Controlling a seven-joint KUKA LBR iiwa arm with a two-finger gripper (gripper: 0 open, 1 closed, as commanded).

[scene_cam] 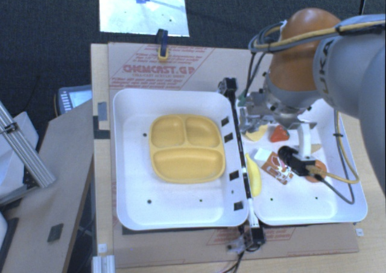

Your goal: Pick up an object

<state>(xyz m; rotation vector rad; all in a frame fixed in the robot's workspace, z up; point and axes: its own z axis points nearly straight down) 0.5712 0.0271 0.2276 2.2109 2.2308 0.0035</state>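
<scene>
Two white bins sit side by side on the bench; the left bin [120,163] holds just one thing, a yellow plate [186,148] with three dips in it, lying flat near the middle; the right bin [301,205] holds a lot of small things.

One big grey arm [347,61] with an orange part comes in from the right and bends down over the back of the right bin; its gripper [252,120] hangs low by the wall between the two bins; I cannot tell if it is spread apart or pinched together, and I cannot see anything caught in it.

Right under the gripper, or just in front of it, lies a pale yellow wedge [257,134]; beside that is a small orange-red piece [278,135]; a bit nearer to me is a little white block [262,155], and it touches a brown and red packet [279,168]; a long yellow thing like a banana [254,180] lies along the wall between the bins; an orange round thing [318,170] peeks out further right, partly hidden.

All of these rest on the bin floor; a brown cardboard sheet [160,70] with red letters lies under both bins.
</scene>
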